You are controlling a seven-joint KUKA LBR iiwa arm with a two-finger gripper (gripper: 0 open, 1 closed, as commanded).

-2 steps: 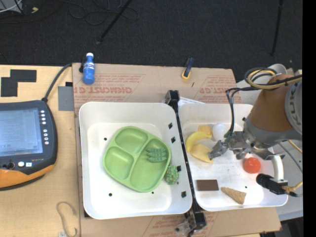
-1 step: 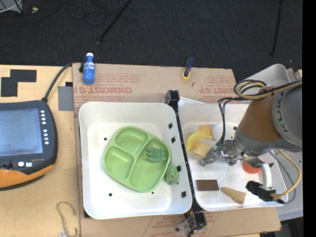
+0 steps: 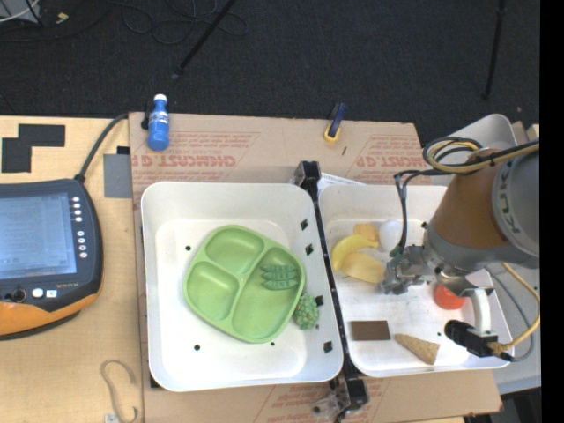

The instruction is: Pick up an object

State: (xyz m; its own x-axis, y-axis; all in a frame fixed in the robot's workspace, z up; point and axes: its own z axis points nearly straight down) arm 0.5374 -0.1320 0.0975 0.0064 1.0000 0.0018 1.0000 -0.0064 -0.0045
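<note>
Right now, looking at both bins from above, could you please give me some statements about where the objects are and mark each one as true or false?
1. The green divided plate lies in the left bin. True.
2. The brown rectangular block lies on the green divided plate. False: it lies on the floor of the right bin, near its front edge.
3. The gripper is over the right bin, close to the yellow banana-like pieces. True.
4. The blue bottle stands inside the left bin. False: it lies outside both bins, on the cardboard behind them.
5. A red-orange object sits in the right bin, partly hidden by the arm. True.
</note>
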